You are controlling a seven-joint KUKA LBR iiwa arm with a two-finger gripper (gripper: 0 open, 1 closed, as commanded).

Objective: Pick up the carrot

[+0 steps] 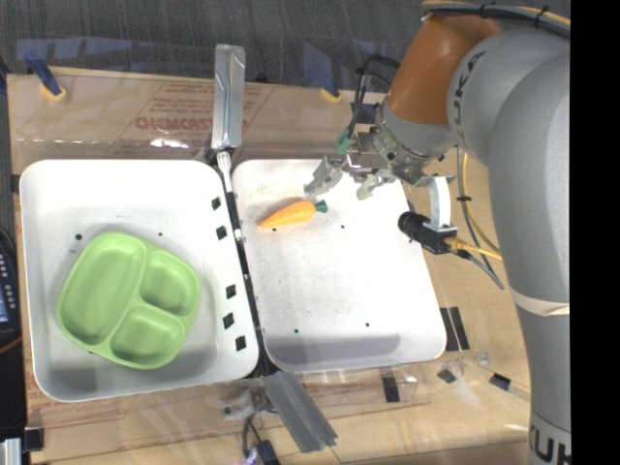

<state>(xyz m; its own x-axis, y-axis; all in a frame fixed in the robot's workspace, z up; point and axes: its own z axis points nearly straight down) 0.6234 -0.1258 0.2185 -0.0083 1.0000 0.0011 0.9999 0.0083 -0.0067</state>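
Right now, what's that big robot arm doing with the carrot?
The robot arm's gripper is down in the right bin, right next to the leafy end of the orange carrot. The carrot lies flat on the bin floor near the bin's upper left corner, and nothing shows it between the fingers, so it hasn't been picked up yet. Over in the left bin sits a green divided plate, which nobody is touching.
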